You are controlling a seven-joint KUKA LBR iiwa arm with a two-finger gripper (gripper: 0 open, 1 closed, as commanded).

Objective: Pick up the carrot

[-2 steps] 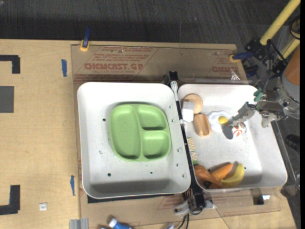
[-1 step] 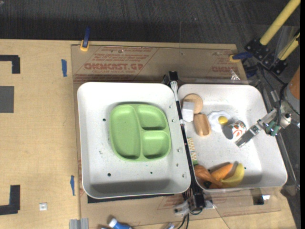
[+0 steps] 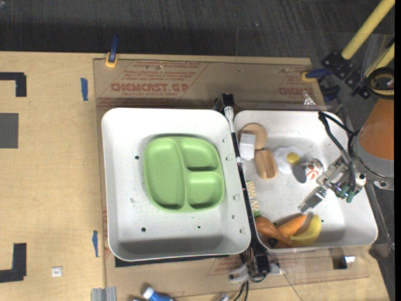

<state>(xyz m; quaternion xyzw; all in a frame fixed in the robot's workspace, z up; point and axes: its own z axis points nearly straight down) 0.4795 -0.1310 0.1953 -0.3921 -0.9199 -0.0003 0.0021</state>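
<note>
Right bin point(image 3: 351, 227) holds carrot point(image 3: 283, 227), banana point(image 3: 310, 229); hand point(image 3: 310, 200) above.

Both white bins, the left bin point(image 3: 119, 168) and the right bin point(image 3: 357, 221), look like smooth moulded plastic with a soft sheen, and the green divided plate point(image 3: 166, 174) in the left one is matt plastic. The bench top point(image 3: 50, 187) and the printed sheet point(image 3: 207, 80) under the bins look like dull brown cardboard or fibreboard. At the lower centre-right of the frame the carrot point(image 3: 288, 226) and the banana point(image 3: 312, 229) have a smooth, slightly glossy, plastic-like skin, while the gripper point(image 3: 308, 203) shows bare, shiny metal.
</note>
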